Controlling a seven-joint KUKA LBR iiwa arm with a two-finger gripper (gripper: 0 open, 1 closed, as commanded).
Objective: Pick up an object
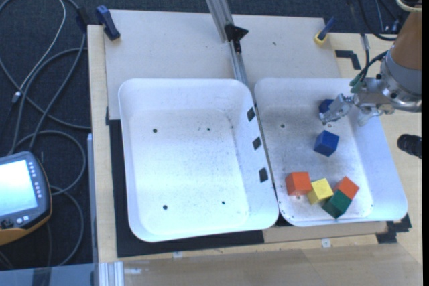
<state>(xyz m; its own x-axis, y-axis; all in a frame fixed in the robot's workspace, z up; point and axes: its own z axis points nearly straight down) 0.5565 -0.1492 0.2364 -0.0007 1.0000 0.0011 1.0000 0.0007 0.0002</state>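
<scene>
Hovering over right bin [389, 164], far half, near its right wall: gripper [333, 111], reaching in from tabletop's [167, 43] right edge. Small blue object [326, 105] at fingertips; held or merely touching, cannot tell, and finger spread not readable. Just nearer, apart from gripper, blue cube [326, 143] on bin floor. Clustered by bin's near edge: orange cube [298, 183], yellow cube [321, 189], second orange cube [347, 187], green cube [337, 203], touching one another. Left bin [181, 157] alongside. Blue clamp [107, 21] at tabletop's far left corner.

Five blocks [326, 143] lie in the right bin [375, 144], left bin [134, 104] beside it.
</scene>
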